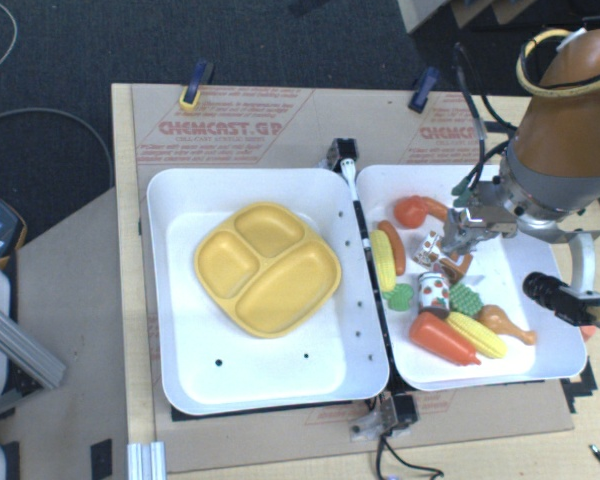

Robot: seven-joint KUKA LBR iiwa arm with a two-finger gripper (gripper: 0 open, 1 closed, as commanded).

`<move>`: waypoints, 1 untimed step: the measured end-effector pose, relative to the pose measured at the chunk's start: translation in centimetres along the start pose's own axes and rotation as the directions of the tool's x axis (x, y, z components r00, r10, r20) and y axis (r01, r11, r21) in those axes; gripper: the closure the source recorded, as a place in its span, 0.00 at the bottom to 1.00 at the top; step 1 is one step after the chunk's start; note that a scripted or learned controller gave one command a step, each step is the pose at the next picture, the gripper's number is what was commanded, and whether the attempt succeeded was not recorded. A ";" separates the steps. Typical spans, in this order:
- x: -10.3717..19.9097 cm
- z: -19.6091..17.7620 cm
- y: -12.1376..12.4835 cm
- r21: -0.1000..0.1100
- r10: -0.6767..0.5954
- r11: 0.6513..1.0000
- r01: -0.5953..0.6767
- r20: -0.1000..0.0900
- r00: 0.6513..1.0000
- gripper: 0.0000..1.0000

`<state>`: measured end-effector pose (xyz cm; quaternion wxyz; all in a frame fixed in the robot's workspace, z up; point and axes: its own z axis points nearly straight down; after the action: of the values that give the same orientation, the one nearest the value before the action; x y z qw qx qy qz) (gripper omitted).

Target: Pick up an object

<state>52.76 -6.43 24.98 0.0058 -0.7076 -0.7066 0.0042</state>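
Note:
The right bin [540, 363] holds several toy foods. An orange-red piece [416, 210] lies at the back, with a red sausage [392, 243] and a yellow corn cob [381, 265] by the left wall. Nearer the front lie a green broccoli [400, 296], a white-and-red can [433, 291], an orange carrot [442, 338], a second yellow cob [478, 335] and a brown drumstick [506, 323]. My gripper [454, 246] reaches down into the middle of this bin, right over a small white-and-red piece [430, 252] and a brown piece [458, 266].
The left bin [180, 368] carries a yellow divided plate [268, 268]. A black bar with clips [360, 230] runs between the two bins. A black cylinder [558, 299] on the arm hangs over the right bin's right side. Cardboard [280, 118] lies under both bins.

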 end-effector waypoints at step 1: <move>1.8 6.9 5.2 -0.008 -0.004 1.000 0.004 0.001 1.000 1.00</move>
<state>57.84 -4.57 17.99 0.0028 -0.7061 -0.7081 0.0017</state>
